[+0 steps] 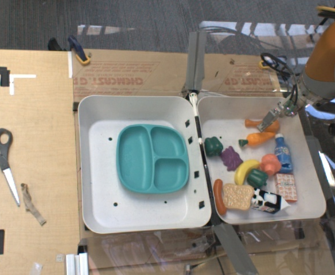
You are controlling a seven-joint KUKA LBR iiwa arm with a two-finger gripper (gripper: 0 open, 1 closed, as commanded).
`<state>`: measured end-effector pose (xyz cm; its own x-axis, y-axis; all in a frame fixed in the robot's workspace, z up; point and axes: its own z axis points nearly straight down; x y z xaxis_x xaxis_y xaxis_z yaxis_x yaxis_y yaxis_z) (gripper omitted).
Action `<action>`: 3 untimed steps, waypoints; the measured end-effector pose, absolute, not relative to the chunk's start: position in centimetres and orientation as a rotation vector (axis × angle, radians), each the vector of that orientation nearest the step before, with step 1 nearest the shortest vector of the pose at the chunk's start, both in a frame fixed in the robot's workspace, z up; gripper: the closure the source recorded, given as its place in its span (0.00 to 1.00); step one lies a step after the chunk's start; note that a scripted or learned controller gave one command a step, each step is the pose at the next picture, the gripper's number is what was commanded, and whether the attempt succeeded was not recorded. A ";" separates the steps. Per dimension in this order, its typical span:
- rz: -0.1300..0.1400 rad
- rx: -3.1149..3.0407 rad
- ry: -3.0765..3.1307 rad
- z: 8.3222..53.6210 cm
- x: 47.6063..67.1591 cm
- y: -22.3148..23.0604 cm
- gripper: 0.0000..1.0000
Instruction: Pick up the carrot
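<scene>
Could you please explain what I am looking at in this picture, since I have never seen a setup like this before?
This is a single camera looking down at a slant on a workbench. The grey and orange shape at the right is a robot arm, and at its tip is a gripper that takes hold of things. It hangs low over the right bin, just above an orange toy carrot, which it is meant to pick up. From here I cannot tell whether it has a hold on anything. That bin also holds toy food: purple grapes, a banana, a sausage and a small blue bottle. The left bin holds a teal divided plate. Scissors lie on the bench at the far left.
</scene>
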<state>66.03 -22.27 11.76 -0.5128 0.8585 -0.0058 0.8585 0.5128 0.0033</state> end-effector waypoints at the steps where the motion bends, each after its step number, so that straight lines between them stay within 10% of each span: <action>1: 0.000 1.659 2.663 9.4 66.0 -18.4 0.00; 2: -0.002 1.651 2.663 10.5 66.2 -18.3 1.00; 3: -0.001 1.615 2.691 17.2 64.8 -14.0 1.00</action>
